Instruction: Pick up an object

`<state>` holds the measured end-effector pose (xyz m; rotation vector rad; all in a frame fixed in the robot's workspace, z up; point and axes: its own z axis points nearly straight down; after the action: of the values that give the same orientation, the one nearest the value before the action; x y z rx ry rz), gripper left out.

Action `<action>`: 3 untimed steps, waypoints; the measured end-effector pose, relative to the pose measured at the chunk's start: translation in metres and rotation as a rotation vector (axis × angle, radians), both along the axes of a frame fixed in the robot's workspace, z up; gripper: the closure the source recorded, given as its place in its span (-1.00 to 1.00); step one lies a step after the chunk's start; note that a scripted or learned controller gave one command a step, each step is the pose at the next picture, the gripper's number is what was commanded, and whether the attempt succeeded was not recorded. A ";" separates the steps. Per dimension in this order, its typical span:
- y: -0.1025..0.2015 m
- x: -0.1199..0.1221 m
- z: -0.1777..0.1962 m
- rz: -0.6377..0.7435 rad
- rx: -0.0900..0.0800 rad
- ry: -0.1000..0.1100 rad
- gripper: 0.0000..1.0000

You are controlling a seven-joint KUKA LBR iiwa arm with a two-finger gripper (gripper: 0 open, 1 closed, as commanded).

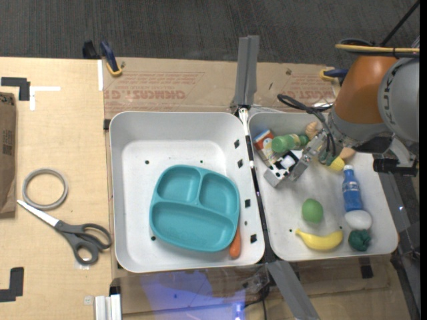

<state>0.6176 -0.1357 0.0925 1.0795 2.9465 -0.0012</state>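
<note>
The right bin (pixel 277 242) holds several small objects: a green ball (pixel 311 210), a yellow banana (pixel 319 239), a blue bottle (pixel 350 191), a white egg (pixel 358 219), a dark green piece (pixel 359 241) and a light green toy (pixel 288 142). My gripper (pixel 291 169) reaches in slanting from the right, low over the bin's upper left part. Its tip sits at a black-and-white object (pixel 287 160); whether it grips that object is unclear. A small yellow piece (pixel 337 163) lies just below the wrist.
The left bin (pixel 133 139) carries a teal divided plate (pixel 195 207) with an orange carrot (pixel 235 247) at its lower right edge. On the bench at left lie scissors (pixel 73 231) and a tape roll (pixel 45 187). The arm's orange band (pixel 363 89) hangs over the right bin's far corner.
</note>
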 end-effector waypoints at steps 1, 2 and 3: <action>-0.006 -0.093 -0.001 0.005 0.001 0.003 -1.00; -0.012 -0.140 -0.001 -0.020 0.002 0.003 -1.00; -0.012 -0.139 0.008 -0.019 0.001 0.001 1.00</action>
<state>0.4789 -0.1479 0.1006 1.1077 2.9371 -0.0002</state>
